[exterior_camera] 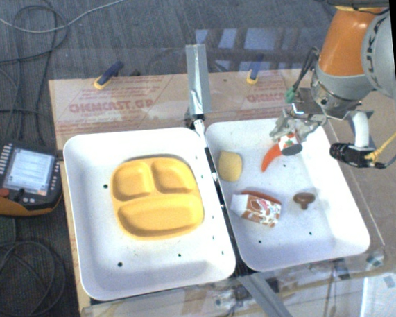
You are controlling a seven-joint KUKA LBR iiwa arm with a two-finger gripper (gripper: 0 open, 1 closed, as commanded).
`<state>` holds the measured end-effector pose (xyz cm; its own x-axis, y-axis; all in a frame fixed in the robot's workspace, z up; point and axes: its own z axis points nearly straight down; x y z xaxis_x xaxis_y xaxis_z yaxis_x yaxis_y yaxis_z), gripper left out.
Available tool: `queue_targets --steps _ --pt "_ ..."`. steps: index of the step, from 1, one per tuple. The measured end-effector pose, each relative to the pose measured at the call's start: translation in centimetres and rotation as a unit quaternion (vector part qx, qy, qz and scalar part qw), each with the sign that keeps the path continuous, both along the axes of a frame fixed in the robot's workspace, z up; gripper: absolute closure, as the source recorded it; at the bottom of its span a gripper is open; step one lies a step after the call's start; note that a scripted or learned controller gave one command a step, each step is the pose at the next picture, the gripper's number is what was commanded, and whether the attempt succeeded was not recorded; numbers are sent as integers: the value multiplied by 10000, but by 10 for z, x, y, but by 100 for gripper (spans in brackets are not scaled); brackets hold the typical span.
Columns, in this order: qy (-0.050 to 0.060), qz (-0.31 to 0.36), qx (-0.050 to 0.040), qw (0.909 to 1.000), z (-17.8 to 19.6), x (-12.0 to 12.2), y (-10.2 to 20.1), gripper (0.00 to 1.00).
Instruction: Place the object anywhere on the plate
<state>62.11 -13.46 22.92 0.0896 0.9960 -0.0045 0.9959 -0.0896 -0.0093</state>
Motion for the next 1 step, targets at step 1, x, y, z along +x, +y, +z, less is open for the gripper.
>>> queue_targets --steps 1 --pt "0 -443 7 9990 -50 6 64 100"
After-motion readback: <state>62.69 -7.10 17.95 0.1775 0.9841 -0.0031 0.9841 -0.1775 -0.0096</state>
